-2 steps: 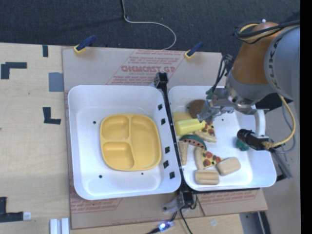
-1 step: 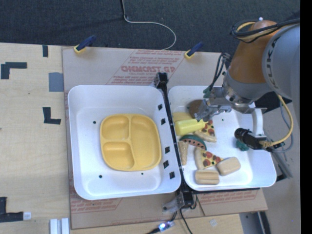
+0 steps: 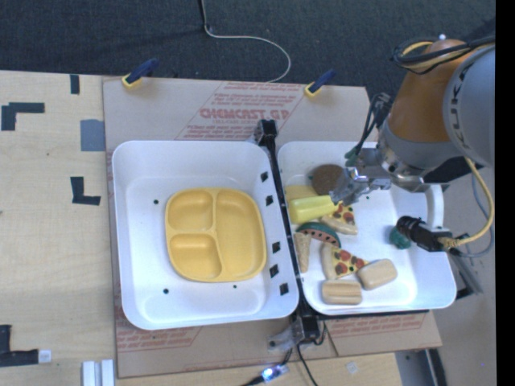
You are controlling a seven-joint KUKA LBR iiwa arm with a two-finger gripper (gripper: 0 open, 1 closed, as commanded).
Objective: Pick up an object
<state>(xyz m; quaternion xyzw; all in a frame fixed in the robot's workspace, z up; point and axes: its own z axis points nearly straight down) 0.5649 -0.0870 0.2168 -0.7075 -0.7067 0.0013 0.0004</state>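
Note:
My gripper hangs over the upper middle of the right bin, just right of a brown round piece and above a yellow block. Nothing shows between its fingers. Below it lie a pizza slice, a green and red wedge, a second pizza slice, a tan bread roll and a tan bun. The left bin holds a yellow divided plate.
A black divider with clips runs between the two bins. Both bins rest on cardboard held by blue and yellow clamps. A white cable loops across the dark floor behind.

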